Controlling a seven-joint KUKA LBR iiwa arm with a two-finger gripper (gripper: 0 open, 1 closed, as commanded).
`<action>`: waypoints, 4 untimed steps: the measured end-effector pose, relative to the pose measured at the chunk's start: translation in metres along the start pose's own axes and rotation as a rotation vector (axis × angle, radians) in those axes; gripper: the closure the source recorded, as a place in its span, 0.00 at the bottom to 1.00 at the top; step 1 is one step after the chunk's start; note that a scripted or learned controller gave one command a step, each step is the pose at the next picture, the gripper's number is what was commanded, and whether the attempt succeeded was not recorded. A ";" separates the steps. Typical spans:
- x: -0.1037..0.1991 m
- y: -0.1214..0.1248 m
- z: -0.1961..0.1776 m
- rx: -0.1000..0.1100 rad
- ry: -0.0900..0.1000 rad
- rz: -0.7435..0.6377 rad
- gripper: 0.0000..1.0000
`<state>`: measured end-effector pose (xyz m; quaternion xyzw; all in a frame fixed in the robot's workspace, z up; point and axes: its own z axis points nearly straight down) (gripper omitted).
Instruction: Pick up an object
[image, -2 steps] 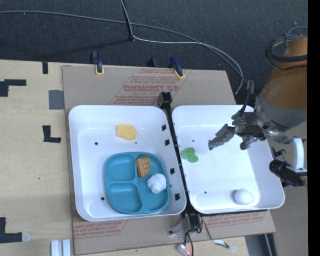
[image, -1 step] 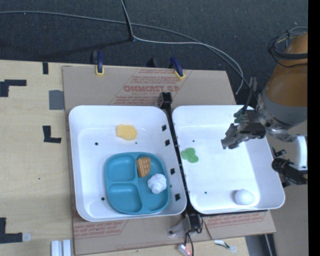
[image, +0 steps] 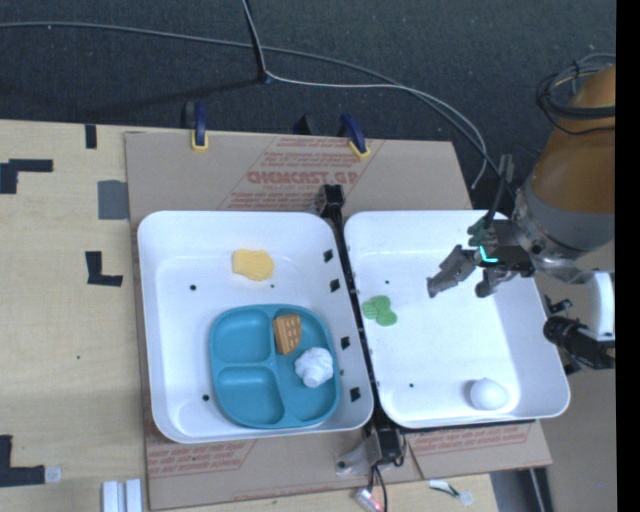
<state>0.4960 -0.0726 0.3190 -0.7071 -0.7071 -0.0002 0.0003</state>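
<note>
End effector (image: 463, 279) hangs over the right bin (image: 520, 330), upper right part, fingers spread apart with nothing between them. In that bin: green object (image: 380, 311) near the left wall, white ball (image: 488, 393) near the front right corner, both well apart from the end effector. Left bin (image: 160, 300) holds a blue divided tray (image: 235, 390) carrying a waffle-like piece (image: 287, 333) and a white lump (image: 315, 367); a yellow object (image: 253, 264) lies behind the tray.
</note>
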 end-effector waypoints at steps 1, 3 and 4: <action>0.000 0.000 0.000 0.000 0.000 0.000 0.00; 0.000 0.000 -0.010 0.000 0.000 0.000 1.00; 0.000 0.000 -0.010 0.000 0.000 0.000 0.00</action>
